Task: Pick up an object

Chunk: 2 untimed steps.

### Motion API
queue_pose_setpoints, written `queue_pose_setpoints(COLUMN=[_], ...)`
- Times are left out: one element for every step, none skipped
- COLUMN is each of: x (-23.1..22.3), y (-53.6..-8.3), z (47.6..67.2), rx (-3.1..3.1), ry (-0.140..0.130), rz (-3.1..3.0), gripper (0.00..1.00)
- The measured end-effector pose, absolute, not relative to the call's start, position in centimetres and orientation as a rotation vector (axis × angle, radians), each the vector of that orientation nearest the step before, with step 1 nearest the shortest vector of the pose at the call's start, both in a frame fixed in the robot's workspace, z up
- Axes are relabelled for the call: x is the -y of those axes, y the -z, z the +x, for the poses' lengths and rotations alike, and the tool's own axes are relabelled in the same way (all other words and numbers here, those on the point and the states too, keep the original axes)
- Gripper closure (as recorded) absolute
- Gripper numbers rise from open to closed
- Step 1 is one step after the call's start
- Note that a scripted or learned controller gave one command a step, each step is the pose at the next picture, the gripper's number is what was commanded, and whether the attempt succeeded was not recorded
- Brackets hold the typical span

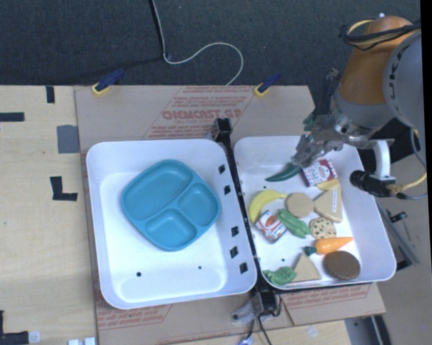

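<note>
The grey arm (383, 61) was seen bent down from the right over the right bin (379, 229), its pincer (308, 155) lowered beside a green pepper (282, 174) and red-and-white packet (318, 173); whether anything was gripped could not be told.

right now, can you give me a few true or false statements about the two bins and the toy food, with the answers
1. The blue three-compartment plastic plate lies in the left white bin. True.
2. The yellow toy banana sits on the blue plate. False: it lies in the right white bin.
3. The gripper is over the right bin's far part, near the dark green toy pepper. True.
4. The orange toy carrot lies on the bench outside the bins. False: it is in the right bin.
</note>
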State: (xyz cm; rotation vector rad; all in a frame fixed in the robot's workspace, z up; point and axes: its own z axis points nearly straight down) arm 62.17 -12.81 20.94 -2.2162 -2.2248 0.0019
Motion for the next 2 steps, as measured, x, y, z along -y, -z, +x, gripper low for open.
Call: queue_pose_setpoints(x=[12.7, 8.9], y=[-21.9, -19.1], z=[62.2, 58.8], rx=[2.226, 2.221], ry=[-0.002, -0.005], rz=[-2.214, -2.215], gripper=[1.0, 1.0])
